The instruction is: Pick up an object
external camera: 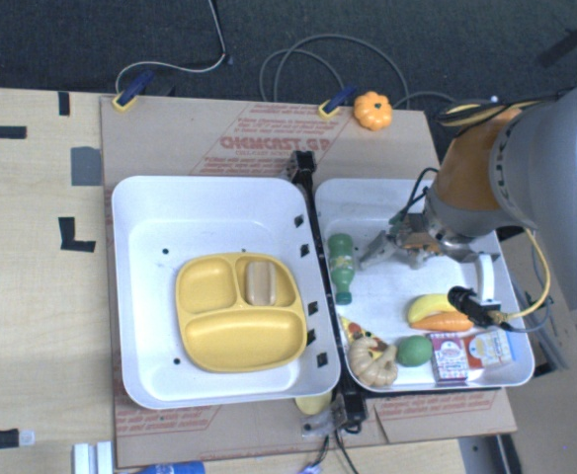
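1. Camera view, from above and at a slant: desk [32, 265] bearing a sheet of brown cardboard [259, 146], two shallow white bins side by side on it.
2. Landmark for all places below: the green bottle [341, 265], lying lengthwise in the right bin [368, 197] close against the wall shared with the left bin [140, 225].
3. Right of the bottle and slightly higher in the picture, the jaws [375, 251], reaching in on the grey arm with its orange band [466, 166]; tips spread apart, nothing between them, pointing toward the bottle.
4. Bottle just beside the jaw tips, on their left; a narrow strip of white bin floor visible between; not touching as far as can be seen.
5. Below and right of the bottle, a yellow banana [427, 307] with an orange carrot-like piece [445, 322] against it.
6. Directly below the bottle, near the bin's lower rim, a tan pastry-like toy [373, 359]; right of that a green ball [414, 351], then a small red-and-white carton [450, 357].
7. Left of the bottle, across the shared wall, a yellow divided tray [219, 339] in the left bin, with a tan oblong piece [260, 282] in its upper right compartment.
8. Far above the bottle, outside the bins on the cardboard edge, a small orange pumpkin [372, 111].
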